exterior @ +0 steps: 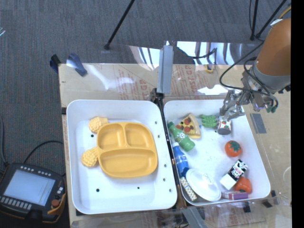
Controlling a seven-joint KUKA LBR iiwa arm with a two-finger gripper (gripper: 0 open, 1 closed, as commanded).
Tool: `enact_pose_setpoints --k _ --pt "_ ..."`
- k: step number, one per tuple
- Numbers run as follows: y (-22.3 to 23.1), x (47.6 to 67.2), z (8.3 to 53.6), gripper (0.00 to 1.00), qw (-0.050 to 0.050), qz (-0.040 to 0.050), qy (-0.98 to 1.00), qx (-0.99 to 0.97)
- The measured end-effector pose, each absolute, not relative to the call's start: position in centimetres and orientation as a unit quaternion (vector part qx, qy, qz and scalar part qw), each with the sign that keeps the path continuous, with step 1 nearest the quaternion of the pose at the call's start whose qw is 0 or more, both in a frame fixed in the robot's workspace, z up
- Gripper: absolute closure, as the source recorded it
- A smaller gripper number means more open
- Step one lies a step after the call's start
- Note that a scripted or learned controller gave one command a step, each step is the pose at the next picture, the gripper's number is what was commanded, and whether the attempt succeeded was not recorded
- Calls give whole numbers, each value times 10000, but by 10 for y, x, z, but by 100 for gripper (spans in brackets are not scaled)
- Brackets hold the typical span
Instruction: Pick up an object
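My gripper point(226, 118) hangs over the upper part of the right bin point(259, 148), reaching in from the right. A small white and red object point(224, 125) sits between the fingertips, with the gripper shut on it. It hangs just above the bin floor, and a dark shadow lies beneath it. A green toy point(207, 120) lies just left of it, and a pizza slice toy point(190, 126) is further left.
The right bin also holds a green bottle point(181, 137), a blue bottle point(180, 159), a white dish point(203, 185), an orange tomato point(232, 148), a black and white block point(235, 173) and a red item point(242, 185). The left bin point(76, 127) bears a yellow divided plate point(127, 149) and two yellow waffle toys point(97, 124).
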State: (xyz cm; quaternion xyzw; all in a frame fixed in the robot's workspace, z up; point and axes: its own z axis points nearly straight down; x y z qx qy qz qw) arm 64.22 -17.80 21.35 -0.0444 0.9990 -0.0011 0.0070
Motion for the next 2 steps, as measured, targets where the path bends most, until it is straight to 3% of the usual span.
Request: enact_pose_setpoints --k 1,2 --pt "-137 645 205 100 11 11 10000 62" --pt "-136 647 216 100 37 14 10000 55"
